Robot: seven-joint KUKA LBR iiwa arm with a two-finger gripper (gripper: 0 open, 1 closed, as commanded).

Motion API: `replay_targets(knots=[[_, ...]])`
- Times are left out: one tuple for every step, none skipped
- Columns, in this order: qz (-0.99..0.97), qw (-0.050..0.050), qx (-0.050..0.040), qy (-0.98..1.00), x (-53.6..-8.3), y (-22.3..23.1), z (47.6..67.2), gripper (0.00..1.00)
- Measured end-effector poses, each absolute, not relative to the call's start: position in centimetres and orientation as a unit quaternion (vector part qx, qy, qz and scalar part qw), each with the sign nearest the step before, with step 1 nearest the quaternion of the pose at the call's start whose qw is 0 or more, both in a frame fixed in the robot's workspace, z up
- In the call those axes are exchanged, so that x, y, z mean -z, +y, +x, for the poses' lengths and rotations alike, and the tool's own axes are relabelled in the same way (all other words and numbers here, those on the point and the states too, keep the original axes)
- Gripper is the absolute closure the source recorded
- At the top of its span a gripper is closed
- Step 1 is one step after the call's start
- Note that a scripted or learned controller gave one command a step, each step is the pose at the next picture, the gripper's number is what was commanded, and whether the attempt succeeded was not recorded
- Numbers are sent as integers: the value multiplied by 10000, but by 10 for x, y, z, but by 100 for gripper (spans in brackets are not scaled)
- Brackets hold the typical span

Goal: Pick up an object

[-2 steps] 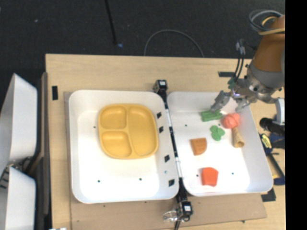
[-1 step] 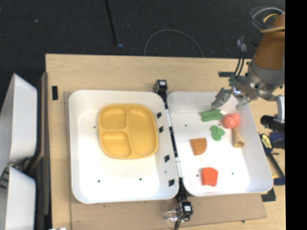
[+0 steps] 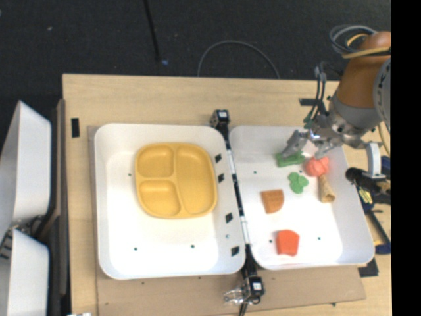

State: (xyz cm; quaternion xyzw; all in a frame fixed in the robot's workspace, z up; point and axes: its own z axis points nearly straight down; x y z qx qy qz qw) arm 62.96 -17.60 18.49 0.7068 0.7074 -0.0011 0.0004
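Background: a dark carpeted floor (image 3: 99, 25) was seen beyond the bench, crossed by a thin black cable (image 3: 238, 48).
Surface: a pale wooden bench top (image 3: 164, 97) carried two shallow white bins side by side, joined by black clips along their shared edge.
Left bin (image 3: 112, 242): a yellow three-compartment plate (image 3: 176, 179) lay in its upper half, flat and glossy, with rounded corners.
Right bin (image 3: 342, 242): six small items were held in it. A green flat piece (image 3: 290, 157) lay near the top, tilted. A pinkish-red rounded item (image 3: 317, 166) lay just beside it on the right. A small green knobbly item (image 3: 298, 182) sat below these. A tan stick-like piece (image 3: 325, 189) lay near the right wall. An orange wedge-like block (image 3: 273, 200) rested near the middle. A red-orange blocky item (image 3: 287, 241) stood closest to the front wall.
Arm: the grey arm with its orange band (image 3: 360, 71) was seen reaching over the bin's upper right corner.
Gripper (image 3: 309, 143): it was placed above the green flat piece and the pinkish-red item; whether the claw was wide or narrow could not be told, and no item was seen between it.
Left margin: white box-like shapes (image 3: 26, 170) were seen off the bench.
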Motion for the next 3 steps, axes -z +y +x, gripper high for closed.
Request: replay_targets(knots=[[7075,-7,17,7068,-122,-177,630,0],[7076,-5,-9,7066,-101,-176,631,0],[7077,15,-13,7065,-113,-177,632,100]])
